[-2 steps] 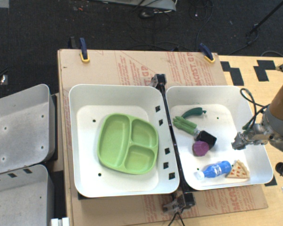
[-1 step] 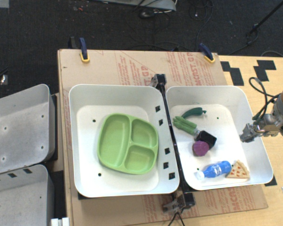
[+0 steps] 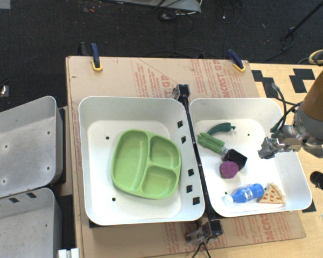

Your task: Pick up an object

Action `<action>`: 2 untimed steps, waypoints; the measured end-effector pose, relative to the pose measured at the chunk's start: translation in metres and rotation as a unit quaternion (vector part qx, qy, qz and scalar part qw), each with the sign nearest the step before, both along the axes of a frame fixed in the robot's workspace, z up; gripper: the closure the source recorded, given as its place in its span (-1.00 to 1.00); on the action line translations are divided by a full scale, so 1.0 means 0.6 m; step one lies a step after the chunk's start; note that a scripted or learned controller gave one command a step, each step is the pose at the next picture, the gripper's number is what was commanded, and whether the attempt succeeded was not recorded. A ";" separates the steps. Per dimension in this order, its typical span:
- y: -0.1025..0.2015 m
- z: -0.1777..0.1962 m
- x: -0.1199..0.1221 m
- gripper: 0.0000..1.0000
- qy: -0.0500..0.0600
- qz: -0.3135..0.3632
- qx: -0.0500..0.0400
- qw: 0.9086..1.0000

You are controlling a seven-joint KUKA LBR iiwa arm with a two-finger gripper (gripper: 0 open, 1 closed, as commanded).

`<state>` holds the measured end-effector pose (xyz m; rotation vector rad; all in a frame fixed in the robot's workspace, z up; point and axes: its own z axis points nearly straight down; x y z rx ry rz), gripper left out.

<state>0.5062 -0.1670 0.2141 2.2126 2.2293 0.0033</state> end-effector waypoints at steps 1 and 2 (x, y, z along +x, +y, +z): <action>0.098 0.003 0.046 1.00 0.000 0.001 0.000 1.000; 0.171 0.020 0.086 1.00 -0.001 0.000 0.000 1.000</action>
